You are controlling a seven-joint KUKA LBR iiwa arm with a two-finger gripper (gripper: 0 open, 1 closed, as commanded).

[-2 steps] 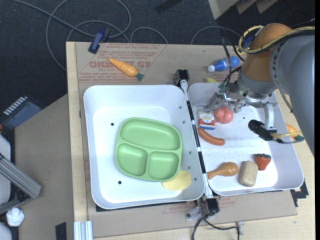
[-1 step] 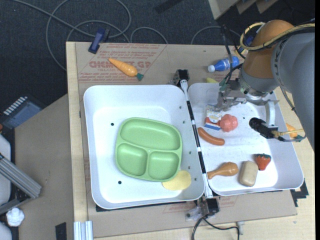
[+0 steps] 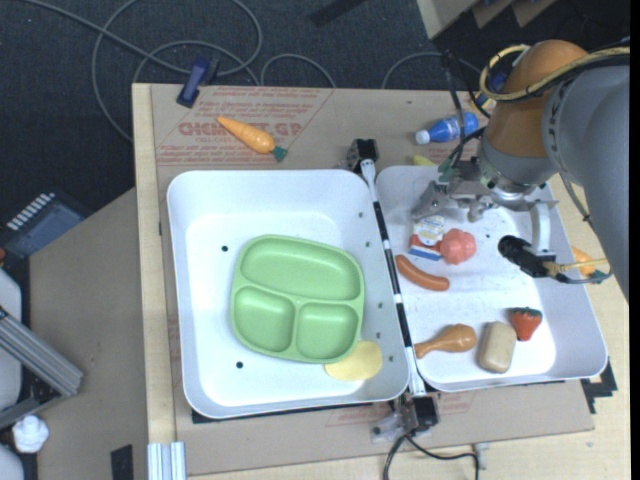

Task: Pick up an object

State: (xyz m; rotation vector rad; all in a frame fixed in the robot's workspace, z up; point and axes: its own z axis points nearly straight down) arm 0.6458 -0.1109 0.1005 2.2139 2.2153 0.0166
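Observation:
My gripper point(image 3: 456, 204) hangs over the far part of the right bin point(image 3: 575, 353), just above a pink ball-like toy point(image 3: 459, 247) and a small white, red and blue item point(image 3: 428, 236). Nothing visibly sits in the gripper. A brown sausage point(image 3: 422, 273) lies just in front of those two. Toward the near edge lie a chicken drumstick point(image 3: 447, 341), a tan bread roll point(image 3: 496, 347) and a red strawberry point(image 3: 526, 321).
The left bin point(image 3: 200, 218) holds a green divided plate point(image 3: 296, 296) and a pale yellow piece point(image 3: 353, 363). Outside the bins, a toy carrot point(image 3: 250, 135) lies on the board at the back, with a blue-capped bottle point(image 3: 446, 129) beyond the right bin.

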